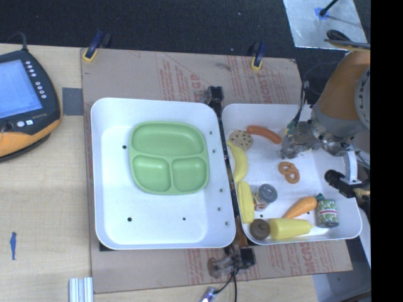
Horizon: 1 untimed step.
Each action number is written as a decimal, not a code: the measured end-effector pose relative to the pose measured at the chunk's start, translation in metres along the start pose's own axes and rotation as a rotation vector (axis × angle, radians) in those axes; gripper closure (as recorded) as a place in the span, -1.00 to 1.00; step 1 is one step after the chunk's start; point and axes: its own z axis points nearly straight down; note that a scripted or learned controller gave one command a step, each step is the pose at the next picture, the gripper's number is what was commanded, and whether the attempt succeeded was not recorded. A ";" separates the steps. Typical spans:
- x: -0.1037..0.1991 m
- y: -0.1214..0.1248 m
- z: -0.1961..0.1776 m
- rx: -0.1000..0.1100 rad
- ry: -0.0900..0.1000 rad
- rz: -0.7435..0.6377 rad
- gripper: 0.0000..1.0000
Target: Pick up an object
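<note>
A grey KUKA arm with an orange band is reaching in from the right side of the frame, its gripper [293,145] hanging low over the upper part of the right-hand white bin [352,234]; whether the pincer is open or closed cannot be told from this angle, and nothing is showing between its tips. Just left of the gripper, an orange sausage-shaped toy [264,133] is lying near the bin's upper edge, with a round speckled cookie [240,139] sitting beside it at the upper left of the bin. Directly below the gripper, a small brown pretzel [289,172] is resting on the bin floor, close to the tool but apart from it. A yellow banana [239,161] is stretching down the bin's left wall, with a second long yellow piece [245,207] lying below it. In the lower part of the bin, a grey round piece [267,193], an orange carrot [300,207], a small green-labelled can [326,211], a yellow bottle-like toy [290,228] and a brown round piece [260,229] are crowding together. In the left-hand white bin [113,225], at the centre of the frame, a green divided plate [169,157] is lying flat. An orange-rimmed control tablet [25,102] is sitting at the upper left of the frame on the wooden bench [44,231].
</note>
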 end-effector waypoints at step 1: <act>0.000 0.000 0.000 0.000 0.000 -0.001 -1.00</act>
